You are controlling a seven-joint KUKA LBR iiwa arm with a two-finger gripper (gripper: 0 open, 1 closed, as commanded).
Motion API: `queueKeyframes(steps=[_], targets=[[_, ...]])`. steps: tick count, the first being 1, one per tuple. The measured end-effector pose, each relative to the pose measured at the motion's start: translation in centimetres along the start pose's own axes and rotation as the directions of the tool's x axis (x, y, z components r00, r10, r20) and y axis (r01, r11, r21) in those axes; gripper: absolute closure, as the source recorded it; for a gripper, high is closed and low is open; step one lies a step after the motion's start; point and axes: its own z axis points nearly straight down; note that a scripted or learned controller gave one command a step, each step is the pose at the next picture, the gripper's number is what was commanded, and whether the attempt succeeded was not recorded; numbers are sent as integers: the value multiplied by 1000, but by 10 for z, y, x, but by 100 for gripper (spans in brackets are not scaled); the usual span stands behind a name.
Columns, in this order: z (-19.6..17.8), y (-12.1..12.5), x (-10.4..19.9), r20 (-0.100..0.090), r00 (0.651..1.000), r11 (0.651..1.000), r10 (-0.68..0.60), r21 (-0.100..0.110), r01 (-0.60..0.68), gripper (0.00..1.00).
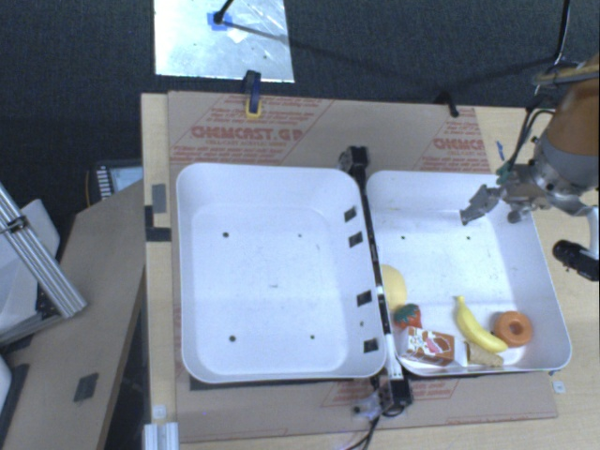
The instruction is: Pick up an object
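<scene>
Tool: the tool [491, 202] hangs over the far right part of the right bin [441, 251], on the arm [570, 148] that reaches in from the right; nothing shows between its tips, and whether it is open or closed I cannot tell at this size.
Step in hand: by my reading, the approach; no object is lifted and the tool is well apart from the things it could take.
Objects: all lie in the near part of the right bin. A banana [474, 324] lies slantwise, yellow and curved; just right of it sits an orange ring-shaped piece [513, 327]. A flat red-and-white packet [429, 345] lies at the near wall, a small red-and-green item [407, 316] just beyond it, and a pale yellow rounded thing [393, 285] against the divider.
Next move: it likely calls for travel toward the near side, then a descent over one piece; the banana looks the easiest, taken across its narrow width.
Risk: the pieces crowd together, so a neighbour may be nudged.
Left bin: the left bin [272, 279] stands beside it on the desk [281, 125].
</scene>
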Motion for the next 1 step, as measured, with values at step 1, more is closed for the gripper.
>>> queueKeyframes(steps=[1], targets=[[-11,1,0,1,1000,1000,-3,-4,3,100]])
